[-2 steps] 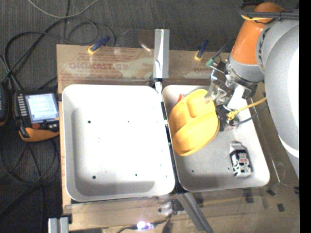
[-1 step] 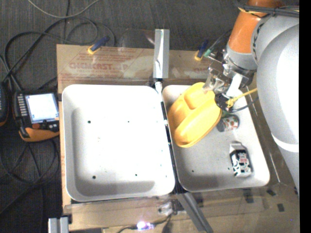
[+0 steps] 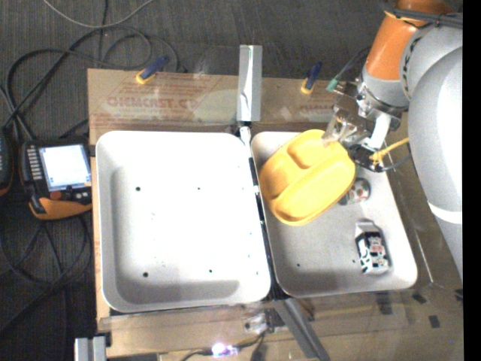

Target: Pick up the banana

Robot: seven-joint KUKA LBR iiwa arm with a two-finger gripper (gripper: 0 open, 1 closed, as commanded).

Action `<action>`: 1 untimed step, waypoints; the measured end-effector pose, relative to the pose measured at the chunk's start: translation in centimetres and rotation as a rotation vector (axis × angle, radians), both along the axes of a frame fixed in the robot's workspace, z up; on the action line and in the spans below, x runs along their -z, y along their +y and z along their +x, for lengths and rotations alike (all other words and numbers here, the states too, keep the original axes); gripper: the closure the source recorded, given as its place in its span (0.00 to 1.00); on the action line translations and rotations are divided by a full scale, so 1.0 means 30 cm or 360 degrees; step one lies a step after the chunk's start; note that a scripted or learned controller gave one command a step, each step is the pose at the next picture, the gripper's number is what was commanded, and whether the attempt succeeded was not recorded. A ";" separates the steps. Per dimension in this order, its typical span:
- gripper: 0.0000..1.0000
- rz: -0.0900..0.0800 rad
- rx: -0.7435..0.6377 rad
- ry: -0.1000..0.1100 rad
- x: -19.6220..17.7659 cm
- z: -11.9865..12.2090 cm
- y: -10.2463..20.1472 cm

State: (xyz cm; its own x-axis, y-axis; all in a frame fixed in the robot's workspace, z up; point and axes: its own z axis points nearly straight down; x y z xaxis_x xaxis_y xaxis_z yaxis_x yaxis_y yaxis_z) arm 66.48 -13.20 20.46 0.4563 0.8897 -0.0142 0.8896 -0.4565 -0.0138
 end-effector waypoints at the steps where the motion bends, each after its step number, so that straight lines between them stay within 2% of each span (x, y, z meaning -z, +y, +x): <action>1: 1.00 -0.0028 0.0368 -0.0031 -0.063 0.008 0.149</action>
